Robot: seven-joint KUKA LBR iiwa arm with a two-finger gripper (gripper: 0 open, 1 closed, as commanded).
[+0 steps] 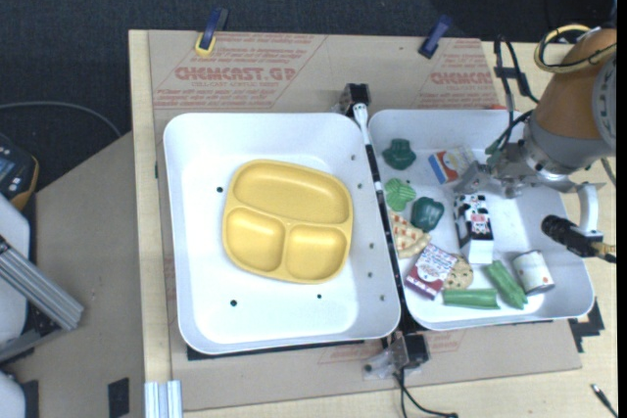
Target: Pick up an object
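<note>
Crowding the right bin (568, 303): toy foods beneath the pincer (487, 173)

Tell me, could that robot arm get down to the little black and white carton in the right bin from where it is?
Probably yes. The gripper hangs just above the carton, with open space between. The small can and green toys lie off to the side.
</note>
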